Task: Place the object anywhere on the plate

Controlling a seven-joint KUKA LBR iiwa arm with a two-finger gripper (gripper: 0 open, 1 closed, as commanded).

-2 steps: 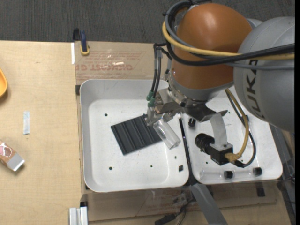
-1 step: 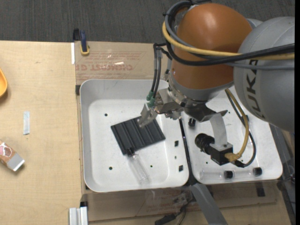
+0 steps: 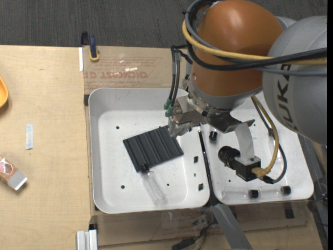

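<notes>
Clear tube (image 3: 154,187): lies flat in the left bin (image 3: 104,139), close to that bin's near edge and right of its middle. Its far end meets the near edge of the plate; none of it rests on top.
Wrapped packet (image 3: 11,174): on the desk (image 3: 47,87), at its left edge, well apart from the bins.
Plate (image 3: 152,148): black, ribbed and rectangular, flat on the left bin's floor towards its right edge, set askew to the bin's walls.
White strip (image 3: 29,137): small, flat on the desk near its left edge.
Claw (image 3: 179,121): mine, over the wall shared with the right bin (image 3: 291,176), just beside the plate's far right corner. I cannot tell whether it is open or closed, and I see nothing held in it.
Blue clamp (image 3: 92,45): at the desk's far edge, beyond the left bin's far left corner.
</notes>
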